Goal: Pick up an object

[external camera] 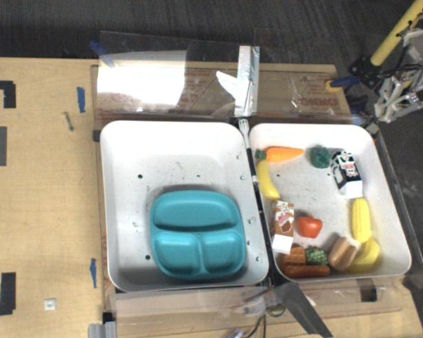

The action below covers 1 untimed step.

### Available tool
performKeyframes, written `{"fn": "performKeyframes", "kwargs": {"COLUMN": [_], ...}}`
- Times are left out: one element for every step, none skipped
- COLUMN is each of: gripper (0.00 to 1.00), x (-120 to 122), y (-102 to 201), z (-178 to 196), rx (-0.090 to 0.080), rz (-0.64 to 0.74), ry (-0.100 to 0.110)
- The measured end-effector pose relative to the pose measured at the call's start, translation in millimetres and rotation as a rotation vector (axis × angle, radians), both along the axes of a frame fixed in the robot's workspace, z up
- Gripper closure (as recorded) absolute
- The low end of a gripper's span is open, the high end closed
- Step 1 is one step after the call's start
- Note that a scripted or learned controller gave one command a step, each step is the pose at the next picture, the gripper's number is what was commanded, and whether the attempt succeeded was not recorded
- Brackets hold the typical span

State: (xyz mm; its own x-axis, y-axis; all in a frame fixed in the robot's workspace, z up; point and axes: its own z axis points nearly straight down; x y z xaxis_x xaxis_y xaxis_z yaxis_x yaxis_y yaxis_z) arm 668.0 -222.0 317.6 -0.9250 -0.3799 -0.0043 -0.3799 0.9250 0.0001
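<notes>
How far the jaws are standing open cannot be told from this view, nor whether they are holding or touching anything.

The tan surface (42,189) is carrying two white bins side by side. The left bin (120,153) is holding a teal divided tray (197,232), lying toward its 6 o'clock edge. The right bin (381,189) is holding the things to pick:
- a carrot (285,154) lying at 11 o'clock, with a green toy (319,156) just beside it at 12;
- a black-and-white carton (347,171) lying at 1 o'clock;
- a banana (268,180) resting along the 9 o'clock wall;
- a corn cob (361,219) lying at 4 o'clock;
- a small printed box (284,218) and a tomato (309,226) sitting near the middle;
- a bread roll (342,252) lying at 5 o'clock.

Blue tape strips (80,98) and black corner marks (5,94) are showing on the surface toward 9 o'clock. A clear plastic sheet (162,83) is lying beyond the bins at 12 o'clock; its reddish lettering is too faint to read. Dark floor (197,5) is bordering the scene, with a yellow pole (405,23) leaning at 2 o'clock. The box's print is too small to read.
</notes>
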Motion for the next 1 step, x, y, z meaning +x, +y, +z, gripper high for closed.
{"fn": "performKeyframes", "kwargs": {"gripper": [1.00], "x": [0.4], "y": [0.6], "z": [-5.3], "rx": [-0.001], "rz": [0.126], "ry": [-0.001]}}
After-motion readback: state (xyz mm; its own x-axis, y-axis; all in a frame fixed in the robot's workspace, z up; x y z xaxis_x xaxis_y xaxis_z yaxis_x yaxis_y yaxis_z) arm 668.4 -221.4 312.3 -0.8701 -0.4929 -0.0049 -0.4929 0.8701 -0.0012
